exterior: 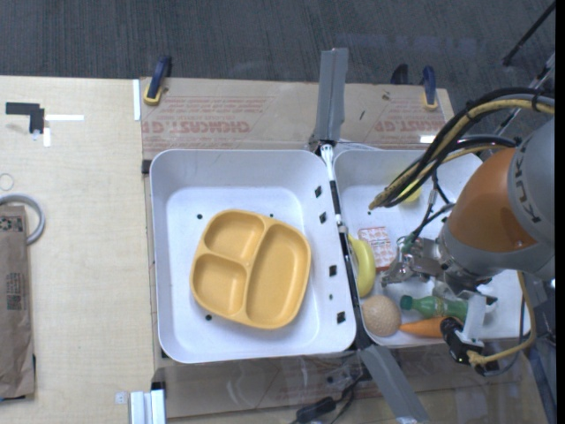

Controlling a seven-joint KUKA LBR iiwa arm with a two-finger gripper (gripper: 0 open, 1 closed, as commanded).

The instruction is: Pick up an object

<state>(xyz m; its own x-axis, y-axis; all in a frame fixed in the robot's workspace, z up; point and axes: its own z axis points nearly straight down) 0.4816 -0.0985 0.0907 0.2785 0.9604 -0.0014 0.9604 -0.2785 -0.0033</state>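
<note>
The right bin holds several small things. A yellow banana lies along its left wall, with a red and white packet beside it. A beige round object, a green bottle and an orange carrot lie at the front. My gripper hangs low over the middle of this bin, just right of the banana and packet and above the green bottle. The arm's grey body and orange band hide much of the bin's right half.
The left bin holds a yellow divided plate. A yellow object sits at the back of the right bin under black and yellow cables. A brown paper bag lies at the far left of the bench.
</note>
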